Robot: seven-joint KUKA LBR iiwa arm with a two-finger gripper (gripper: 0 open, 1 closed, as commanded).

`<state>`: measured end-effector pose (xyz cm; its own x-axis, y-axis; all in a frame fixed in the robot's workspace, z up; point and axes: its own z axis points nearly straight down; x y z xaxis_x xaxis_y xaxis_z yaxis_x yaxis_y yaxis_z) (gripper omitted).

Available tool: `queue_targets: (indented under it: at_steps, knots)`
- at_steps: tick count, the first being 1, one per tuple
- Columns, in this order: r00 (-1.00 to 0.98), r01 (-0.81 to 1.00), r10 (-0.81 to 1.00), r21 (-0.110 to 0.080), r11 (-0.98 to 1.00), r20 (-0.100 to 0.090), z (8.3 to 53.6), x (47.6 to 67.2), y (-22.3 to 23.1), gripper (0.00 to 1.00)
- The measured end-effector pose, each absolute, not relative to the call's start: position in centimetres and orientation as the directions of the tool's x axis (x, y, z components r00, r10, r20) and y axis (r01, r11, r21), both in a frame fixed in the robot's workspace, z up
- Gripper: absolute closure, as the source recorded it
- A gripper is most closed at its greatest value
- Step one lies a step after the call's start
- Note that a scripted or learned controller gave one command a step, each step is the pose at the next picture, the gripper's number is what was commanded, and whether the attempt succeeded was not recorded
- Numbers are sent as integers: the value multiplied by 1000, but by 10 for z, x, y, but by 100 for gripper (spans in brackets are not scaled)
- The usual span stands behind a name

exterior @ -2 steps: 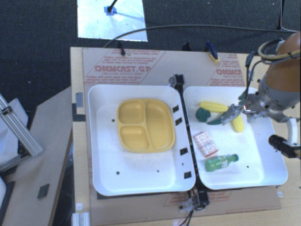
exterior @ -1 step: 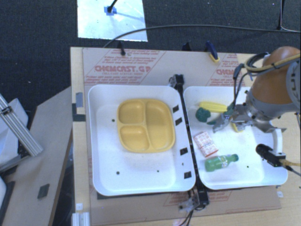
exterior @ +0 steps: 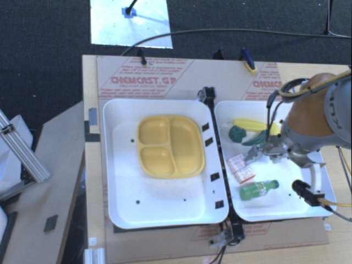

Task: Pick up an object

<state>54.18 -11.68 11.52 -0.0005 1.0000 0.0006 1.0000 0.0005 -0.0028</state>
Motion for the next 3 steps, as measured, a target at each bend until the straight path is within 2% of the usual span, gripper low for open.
queue_targets:
  at_steps: [1, 3]
  knots:
    - [-2, 1000, 1000, 3, 2, 0, 129, 544, -117, 100]
    - [-4, 1000, 1000, 8, 4, -2, 237, 552, -127, 100]
